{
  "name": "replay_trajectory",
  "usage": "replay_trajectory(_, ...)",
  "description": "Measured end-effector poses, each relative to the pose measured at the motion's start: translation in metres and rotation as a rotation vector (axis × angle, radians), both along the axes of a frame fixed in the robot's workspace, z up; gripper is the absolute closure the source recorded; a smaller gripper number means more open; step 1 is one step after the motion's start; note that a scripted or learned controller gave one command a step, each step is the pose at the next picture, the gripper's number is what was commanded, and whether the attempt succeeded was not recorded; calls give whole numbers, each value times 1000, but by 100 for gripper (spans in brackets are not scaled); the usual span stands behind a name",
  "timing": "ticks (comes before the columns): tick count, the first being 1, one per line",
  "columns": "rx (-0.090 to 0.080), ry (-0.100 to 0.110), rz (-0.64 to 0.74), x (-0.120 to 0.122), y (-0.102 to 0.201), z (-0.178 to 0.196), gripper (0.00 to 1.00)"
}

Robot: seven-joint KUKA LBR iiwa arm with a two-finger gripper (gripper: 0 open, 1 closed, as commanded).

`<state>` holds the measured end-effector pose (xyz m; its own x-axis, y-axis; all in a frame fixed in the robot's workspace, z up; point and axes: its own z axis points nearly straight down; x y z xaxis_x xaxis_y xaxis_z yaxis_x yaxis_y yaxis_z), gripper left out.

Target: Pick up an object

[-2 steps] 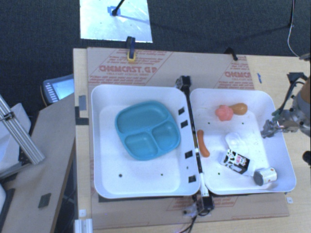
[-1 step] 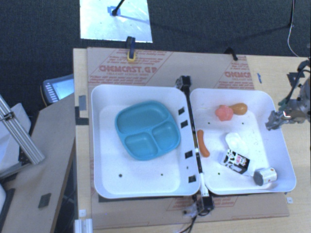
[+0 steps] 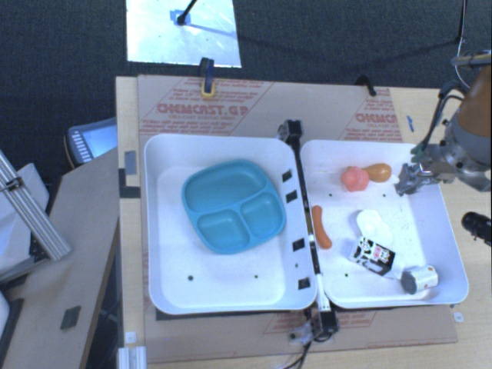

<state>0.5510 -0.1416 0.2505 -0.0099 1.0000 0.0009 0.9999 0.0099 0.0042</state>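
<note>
Two bins lying side by side, nothing lifted as yet. Sitting in the left bin: a blue divided plate, tilted a little, well apart from the arm. Lying in the right bin, going rightward: an orange sausage-shaped piece just beside the divider; a pink ball touching an orange oval toward the far side; a white flat piece touching a black-and-white carton; a grey cylinder at the near right corner. Hovering at the far right edge of that bin: the gripper, near the orange oval yet apart from it. Holding nothing visibly; jaw state impossible to tell. Remaining, judging from this: choosing, closing, lifting.
</note>
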Motion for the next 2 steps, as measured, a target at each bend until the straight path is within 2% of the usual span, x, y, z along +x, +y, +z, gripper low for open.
replay_trajectory(2, 1, 3, 0, 9, 105, -13, 100)
